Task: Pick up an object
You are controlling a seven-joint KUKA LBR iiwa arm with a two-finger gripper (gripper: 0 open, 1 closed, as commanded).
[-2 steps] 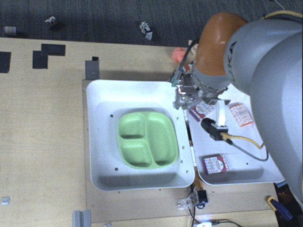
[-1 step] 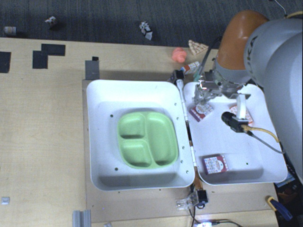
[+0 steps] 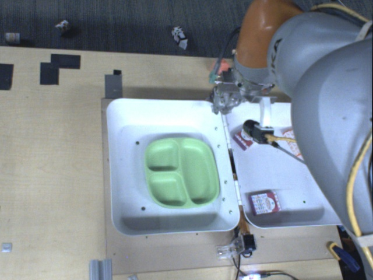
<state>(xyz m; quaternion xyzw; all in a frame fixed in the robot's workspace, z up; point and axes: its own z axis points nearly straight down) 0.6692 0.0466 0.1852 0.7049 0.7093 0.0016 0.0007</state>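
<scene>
Jaws hang over the 12 o'clock end of the rim shared by the two bins, just at the left bin's (image 3: pixel 119 133) 1 o'clock corner. Open or closed: cannot tell from this angle. The arm (image 3: pixel 326 69) comes in from 3 o'clock and covers much of the right bin (image 3: pixel 274 177).

Nearest candidate: a small red-and-white packet (image 3: pixel 240 140) on the right bin's floor, near the jaws at about 5 o'clock and just beside the shared rim. Only part of it is visible. Its long axis seems to run roughly 10 to 4 o'clock, but I would not swear to it.

Other pickable things:
- Pale packet with orange print (image 3: pixel 291 146), at 3 o'clock of the first packet, half under the arm.
- Second red packet (image 3: pixel 265 203), lying flat at the right bin's 6 o'clock end, well apart from the jaws.
- Green divided plate (image 3: pixel 180 171), centre of the left bin, at 7 o'clock of the jaws; broad and low, likely awkward for a two-finger pinch.

Judgement: the short move is down and toward 5 o'clock to the first packet. What stands in the way is the shared rim, since the packet lies close against it. The tabletop (image 3: pixel 52 168) around the bins carries nothing that matters here.
</scene>
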